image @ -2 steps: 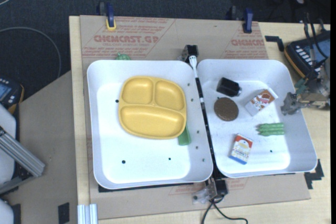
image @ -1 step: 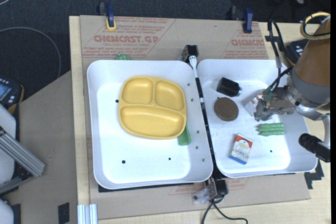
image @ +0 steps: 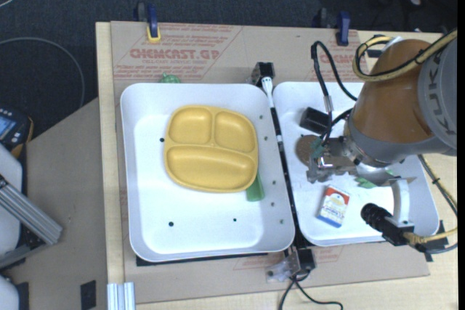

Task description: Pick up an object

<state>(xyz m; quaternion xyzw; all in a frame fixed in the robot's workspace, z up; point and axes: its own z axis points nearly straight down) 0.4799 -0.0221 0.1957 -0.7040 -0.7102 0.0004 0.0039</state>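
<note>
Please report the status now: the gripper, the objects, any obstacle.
Gripper low in right bin, fingers unclear. Small card box lies free beside it. Yellow tray in left bin.

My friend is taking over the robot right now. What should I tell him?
Gripper: low in the right bin, near its left side; fingers hard to read, nothing seen held.
Things: small red, white and blue box in the right bin, just below the gripper. Yellow divided plate in the left bin, a green object at its lower right edge.
Done: nothing lifted.
Left: grab and lift something.

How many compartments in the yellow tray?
3. On the yellow tray in the left bin: two small ones side by side along its far edge, one wide one along its near edge.
</note>
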